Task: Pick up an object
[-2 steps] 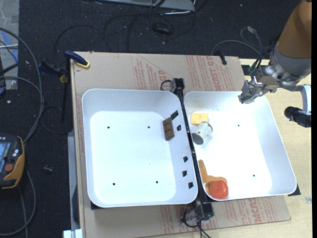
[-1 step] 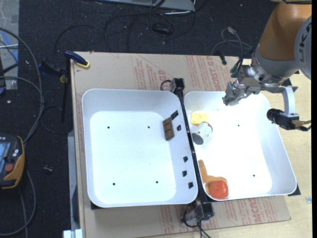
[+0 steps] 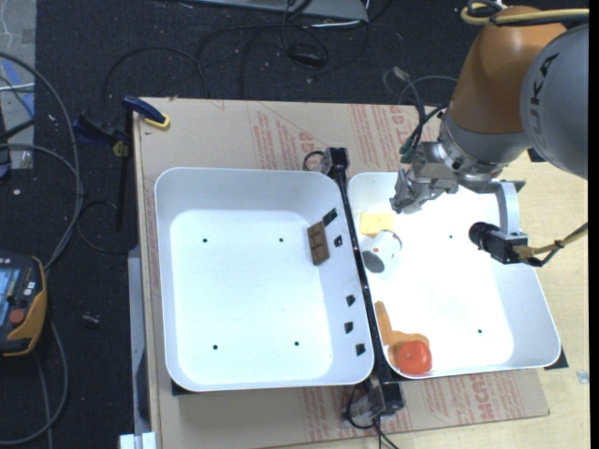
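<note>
My gripper (image 3: 408,200) hangs over the back left part of the right bin (image 3: 487,288). Just left of and below its tip lies a pale yellow block (image 3: 376,223). A small white cup-like piece (image 3: 381,249) rests in front of that block, against the bin's left wall. A red ball (image 3: 413,354) with an orange piece (image 3: 392,336) beside it sits in the bin's front left corner. A brown block (image 3: 318,244) lies at the right side of the left bin (image 3: 243,279), with a small dark piece (image 3: 328,219) just behind it.
A black divider strip (image 3: 356,269) runs between the two bins. A black sensor on a bracket (image 3: 496,239) hangs over the right bin's right side. Cables and a blue and yellow clamp (image 3: 145,112) lie beyond the bench's back left corner.
</note>
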### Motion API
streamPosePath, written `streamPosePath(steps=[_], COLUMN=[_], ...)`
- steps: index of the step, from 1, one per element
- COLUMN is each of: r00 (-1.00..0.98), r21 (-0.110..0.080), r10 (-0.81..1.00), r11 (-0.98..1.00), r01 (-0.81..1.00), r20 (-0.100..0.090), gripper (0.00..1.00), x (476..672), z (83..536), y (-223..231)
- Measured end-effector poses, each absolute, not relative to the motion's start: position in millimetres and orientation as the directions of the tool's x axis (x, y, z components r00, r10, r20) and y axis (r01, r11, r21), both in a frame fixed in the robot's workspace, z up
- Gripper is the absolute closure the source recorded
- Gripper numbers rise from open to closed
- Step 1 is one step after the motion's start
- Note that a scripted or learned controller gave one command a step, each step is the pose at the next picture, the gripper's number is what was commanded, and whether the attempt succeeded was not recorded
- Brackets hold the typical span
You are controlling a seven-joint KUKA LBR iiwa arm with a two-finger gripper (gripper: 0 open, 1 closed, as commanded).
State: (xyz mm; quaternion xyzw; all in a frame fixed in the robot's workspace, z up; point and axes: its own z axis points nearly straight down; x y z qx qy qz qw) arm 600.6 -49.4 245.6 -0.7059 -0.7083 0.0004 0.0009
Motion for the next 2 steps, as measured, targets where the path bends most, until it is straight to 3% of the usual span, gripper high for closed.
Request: streamPosePath(steps=[2], r00=[-0.004], r21=[-0.001], r10=[1.000], r11=[0.004], r01=[1.000], r20=[0.001], gripper=[1.00], x=[571.2], z=[222], y=[50])
